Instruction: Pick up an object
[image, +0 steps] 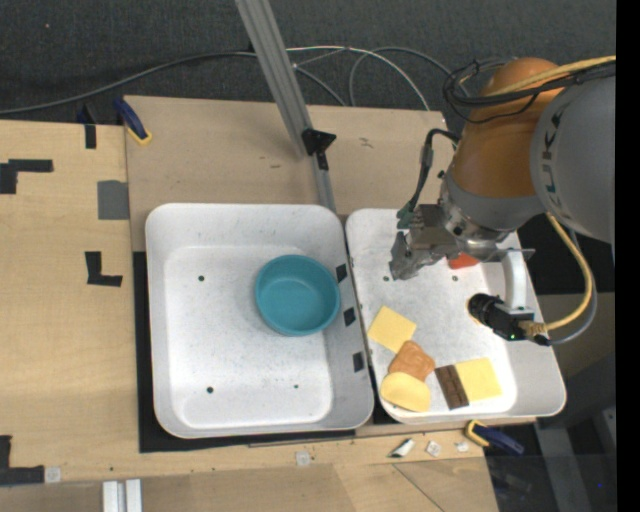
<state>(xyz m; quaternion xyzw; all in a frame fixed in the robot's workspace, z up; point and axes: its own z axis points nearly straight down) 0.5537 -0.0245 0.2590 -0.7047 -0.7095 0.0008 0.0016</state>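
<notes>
Where speckled white plastic dips, round teal bowl (296, 294) sits.

— Where's your pincer?
— My gripper (403, 262) hangs over the right white bin (536, 400), above a yellow foam square (391, 328).
— And left?
— A round teal bowl (296, 294).

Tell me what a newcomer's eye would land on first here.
First, the big grey-and-orange arm reaching in from the right, its gripper low over the right bin. Next, the blue bowl alone in the left bin, right of its middle. Then the cluster of yellow and brown pieces at the right bin's near edge.
</notes>
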